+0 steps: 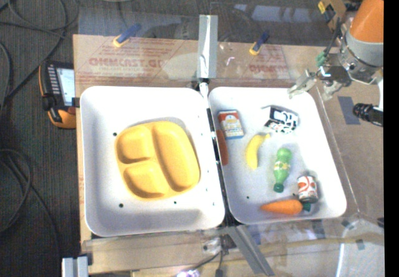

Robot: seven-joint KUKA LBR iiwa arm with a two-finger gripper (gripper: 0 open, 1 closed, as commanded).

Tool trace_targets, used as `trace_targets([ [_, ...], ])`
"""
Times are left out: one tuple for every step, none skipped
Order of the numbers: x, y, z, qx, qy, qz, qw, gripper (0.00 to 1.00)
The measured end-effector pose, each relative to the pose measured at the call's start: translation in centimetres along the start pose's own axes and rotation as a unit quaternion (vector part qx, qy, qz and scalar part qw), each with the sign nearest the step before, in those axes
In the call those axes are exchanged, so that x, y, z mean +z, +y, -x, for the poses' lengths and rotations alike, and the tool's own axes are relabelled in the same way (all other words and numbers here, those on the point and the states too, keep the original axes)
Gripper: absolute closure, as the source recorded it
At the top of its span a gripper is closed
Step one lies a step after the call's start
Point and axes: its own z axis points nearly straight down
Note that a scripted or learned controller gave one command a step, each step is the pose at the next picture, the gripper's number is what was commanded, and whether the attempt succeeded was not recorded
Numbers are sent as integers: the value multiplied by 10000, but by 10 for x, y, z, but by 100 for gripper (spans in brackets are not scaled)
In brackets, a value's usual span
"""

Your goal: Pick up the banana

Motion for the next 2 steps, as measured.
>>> trace_targets([
  [84, -48, -65, -1145, 6, 2, 9934, 0],
  [157, -59, -81, -1175, -22, 59, 9931, 0],
])
